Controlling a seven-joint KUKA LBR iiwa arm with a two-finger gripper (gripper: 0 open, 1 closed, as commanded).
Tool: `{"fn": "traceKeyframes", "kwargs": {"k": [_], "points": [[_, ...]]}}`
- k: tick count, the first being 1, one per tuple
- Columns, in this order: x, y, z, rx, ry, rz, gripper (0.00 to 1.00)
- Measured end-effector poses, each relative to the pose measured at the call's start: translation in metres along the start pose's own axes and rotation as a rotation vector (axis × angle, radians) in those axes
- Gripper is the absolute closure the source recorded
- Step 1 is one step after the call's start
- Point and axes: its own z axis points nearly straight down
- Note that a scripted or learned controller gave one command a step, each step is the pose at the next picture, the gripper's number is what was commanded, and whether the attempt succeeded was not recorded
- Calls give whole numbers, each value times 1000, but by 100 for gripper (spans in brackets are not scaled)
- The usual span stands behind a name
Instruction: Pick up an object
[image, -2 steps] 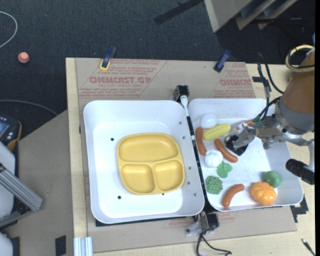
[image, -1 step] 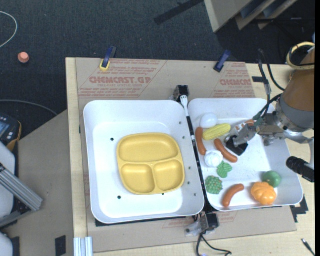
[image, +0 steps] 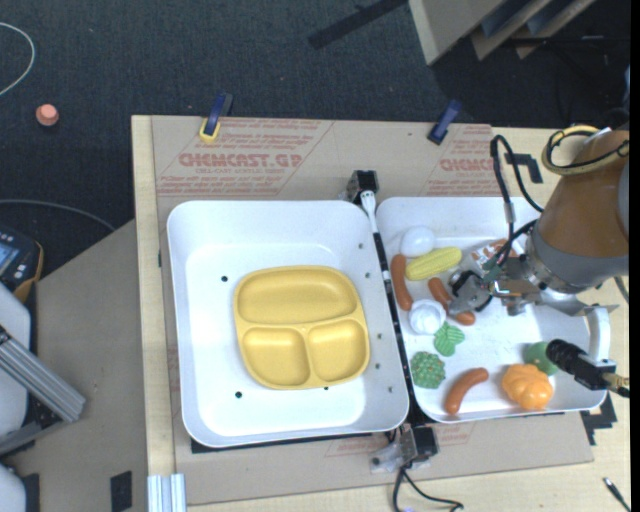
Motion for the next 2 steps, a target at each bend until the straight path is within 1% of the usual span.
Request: {"fn": "traceKeyframes", "kwargs": {"k": [1,2], "points": [[-1,-3,43,-1,0,0,0],[-1,-3,65,-6,-1,0,0]]}}
